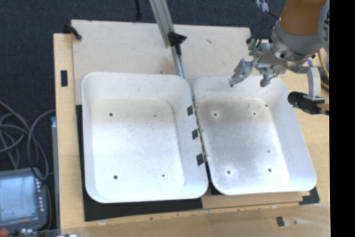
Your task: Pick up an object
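Two shallow white bins sit side by side on the bench: the left bin and the right bin, both showing bare speckled floors. No object for picking is visible. The tool hangs over the right bin's far edge, fingers apart, gripping nothing. Dark carpet surrounds the bench.
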`<action>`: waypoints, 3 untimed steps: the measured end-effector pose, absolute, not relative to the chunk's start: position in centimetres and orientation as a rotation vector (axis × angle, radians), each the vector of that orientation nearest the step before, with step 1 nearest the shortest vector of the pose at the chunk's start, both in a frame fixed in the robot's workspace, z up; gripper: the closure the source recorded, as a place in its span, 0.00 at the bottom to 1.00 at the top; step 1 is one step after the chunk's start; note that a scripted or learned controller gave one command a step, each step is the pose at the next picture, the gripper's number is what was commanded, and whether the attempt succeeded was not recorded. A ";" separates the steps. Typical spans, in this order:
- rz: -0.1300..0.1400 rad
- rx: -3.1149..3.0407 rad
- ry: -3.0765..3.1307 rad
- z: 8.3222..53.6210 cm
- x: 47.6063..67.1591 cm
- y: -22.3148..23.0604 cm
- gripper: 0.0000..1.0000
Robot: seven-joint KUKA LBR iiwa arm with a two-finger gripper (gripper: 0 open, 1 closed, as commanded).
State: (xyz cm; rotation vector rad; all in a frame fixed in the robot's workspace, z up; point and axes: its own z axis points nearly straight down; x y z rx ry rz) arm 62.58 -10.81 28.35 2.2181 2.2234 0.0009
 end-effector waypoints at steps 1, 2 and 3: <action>0.001 2.219 2.223 28.4 62.6 -10.8 0.00; -0.005 2.221 2.223 23.9 62.8 -10.3 0.00; -0.006 2.224 2.221 19.3 62.2 -11.0 0.00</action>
